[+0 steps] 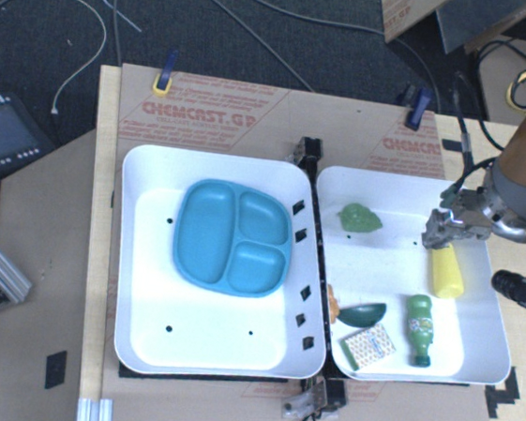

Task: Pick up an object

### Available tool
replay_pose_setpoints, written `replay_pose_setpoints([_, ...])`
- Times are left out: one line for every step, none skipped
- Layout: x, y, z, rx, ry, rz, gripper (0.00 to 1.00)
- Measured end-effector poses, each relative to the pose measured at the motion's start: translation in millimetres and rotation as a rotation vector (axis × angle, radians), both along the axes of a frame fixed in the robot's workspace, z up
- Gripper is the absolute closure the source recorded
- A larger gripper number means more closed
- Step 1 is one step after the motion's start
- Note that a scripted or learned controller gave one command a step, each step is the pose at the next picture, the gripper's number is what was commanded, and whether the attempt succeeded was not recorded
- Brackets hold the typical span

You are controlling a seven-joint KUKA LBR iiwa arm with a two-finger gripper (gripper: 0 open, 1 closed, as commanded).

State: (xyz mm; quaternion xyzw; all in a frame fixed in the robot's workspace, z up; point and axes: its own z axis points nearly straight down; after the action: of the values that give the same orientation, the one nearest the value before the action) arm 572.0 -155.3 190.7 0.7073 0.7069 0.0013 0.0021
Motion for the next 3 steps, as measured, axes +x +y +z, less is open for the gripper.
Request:
replay_pose_setpoints([1.1,0.0,25.3,0.001,0.001,0.002,1.00])
replay_pose_setpoints([-20.4,46.5,27.2,0.004,0.008,0.004,1.00])
replay_pose_setpoints([-33.1,100.8,18.5,0.004,0.009,0.006,1.00])
